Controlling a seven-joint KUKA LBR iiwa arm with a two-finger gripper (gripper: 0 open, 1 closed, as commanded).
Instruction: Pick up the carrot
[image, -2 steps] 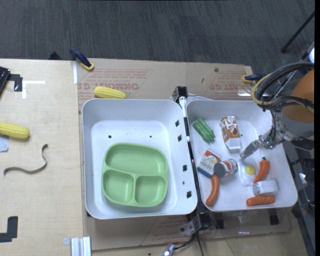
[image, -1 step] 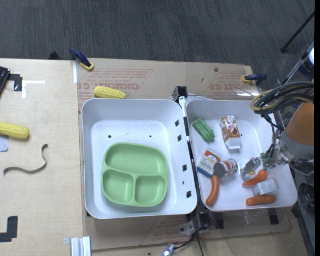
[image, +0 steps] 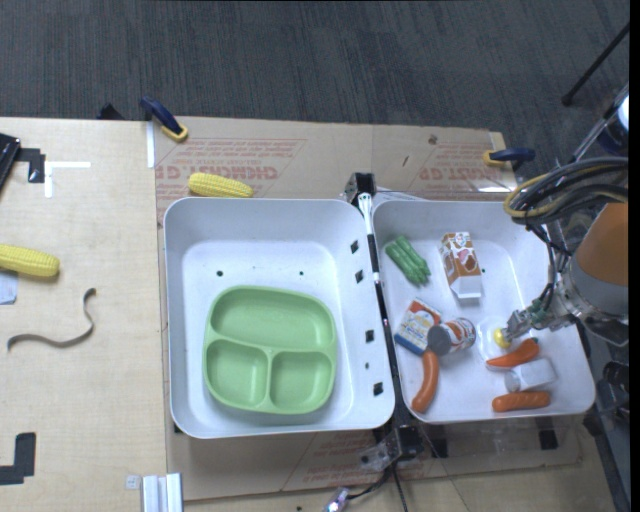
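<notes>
In the right bin (image: 570, 400), an orange carrot (image: 513, 354).

Single fixed camera, mounted above the bench (image: 80, 380), looking down at a slant from moderate height. Both white bins fall within frame: left bin (image: 190, 330) near centre, right bin (image: 560, 400) toward 3 o'clock. Dark floor (image: 320, 50) at 12 o'clock.

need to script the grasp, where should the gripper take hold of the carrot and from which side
Probably from above, across the middle of the carrot, fingers closing across its narrow width. It lies flat, slanted, in the right bin, just under the gripper. A white block sits tight against its lower side, so the finger on that side has little room.
</notes>
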